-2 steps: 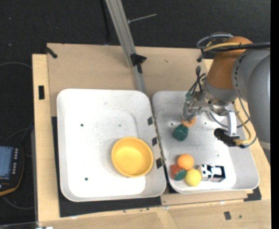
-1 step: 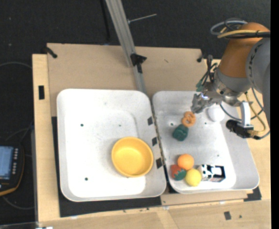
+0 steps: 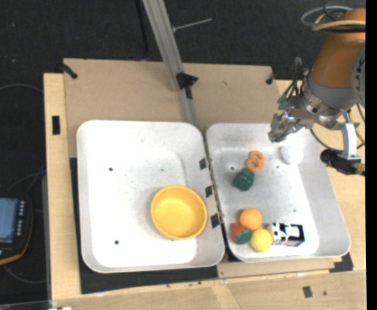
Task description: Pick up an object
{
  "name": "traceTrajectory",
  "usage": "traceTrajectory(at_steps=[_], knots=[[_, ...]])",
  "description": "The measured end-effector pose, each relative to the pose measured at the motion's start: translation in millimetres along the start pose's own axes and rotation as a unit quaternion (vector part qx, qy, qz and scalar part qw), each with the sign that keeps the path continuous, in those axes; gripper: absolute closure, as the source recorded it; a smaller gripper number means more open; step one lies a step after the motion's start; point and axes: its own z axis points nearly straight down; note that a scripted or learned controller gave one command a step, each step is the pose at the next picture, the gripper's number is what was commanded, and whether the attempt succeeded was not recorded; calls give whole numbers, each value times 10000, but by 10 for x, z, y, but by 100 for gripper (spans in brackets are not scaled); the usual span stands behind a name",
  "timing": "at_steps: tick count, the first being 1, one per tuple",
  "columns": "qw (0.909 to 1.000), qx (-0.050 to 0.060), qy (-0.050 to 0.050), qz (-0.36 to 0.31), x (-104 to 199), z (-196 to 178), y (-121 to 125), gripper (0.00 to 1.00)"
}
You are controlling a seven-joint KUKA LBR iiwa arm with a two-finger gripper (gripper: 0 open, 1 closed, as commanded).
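Observation:
My gripper [image 3: 280,132] hangs over the back right part of the right bin [image 3: 317,173], above the bin's far wall, with nothing seen between its fingers. Below it in that bin lie a small orange ring-shaped piece [image 3: 255,161], a dark green object [image 3: 244,180] and a white object [image 3: 292,154] close to the gripper's right. Near the front of the bin sit an orange ball [image 3: 251,219], a yellow ball [image 3: 261,240], a red and green piece [image 3: 241,234] and a black-and-white block [image 3: 287,234].
A yellow bowl [image 3: 179,212] sits in the left bin [image 3: 111,173], near its front right. A slanted metal pole [image 3: 168,44] rises from the back between the bins. A handheld pendant [image 3: 4,228] lies off the bench at the left.

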Motion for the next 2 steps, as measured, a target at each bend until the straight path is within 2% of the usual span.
traceTrajectory(at_steps=[1, 2], knots=[[10000, 17, 5, -2, -13, -271, 13, 100], [10000, 40, 11, -16, 426, -191, -4, 100]])
